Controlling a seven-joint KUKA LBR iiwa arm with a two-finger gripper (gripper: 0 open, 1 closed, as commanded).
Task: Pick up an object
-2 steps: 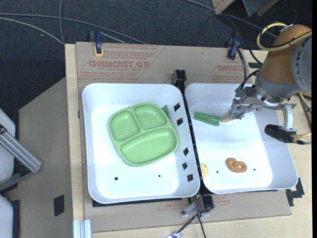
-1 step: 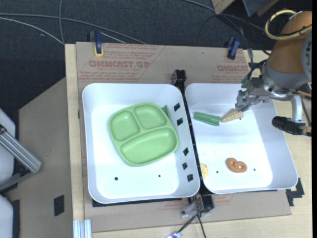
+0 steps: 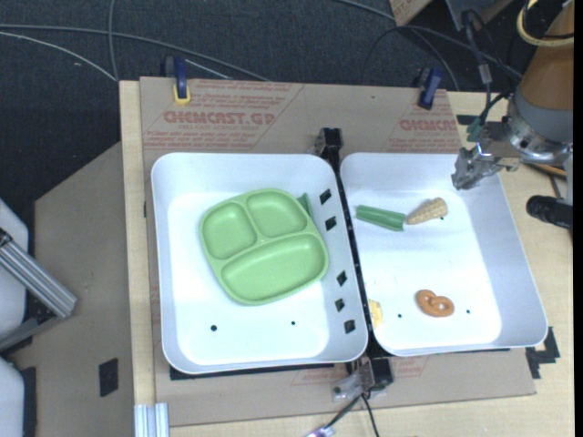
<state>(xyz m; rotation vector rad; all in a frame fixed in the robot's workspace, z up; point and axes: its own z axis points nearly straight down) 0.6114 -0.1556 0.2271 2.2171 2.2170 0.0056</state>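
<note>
Where hand (image 3: 466, 177) hovers | pepper (image 3: 379, 217), cone (image 3: 427, 211) beside

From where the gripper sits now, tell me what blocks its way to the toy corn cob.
Nothing visible does. The gripper hangs at the right bin's upper right; the corn cob lies left and below it across bare floor, the green pepper beyond.

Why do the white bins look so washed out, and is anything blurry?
Camera view: overhead light bleaches the right bin and left bin; the green plate and pretzel cast only faint shadows; the arm at the right edge looks slightly soft.
</note>
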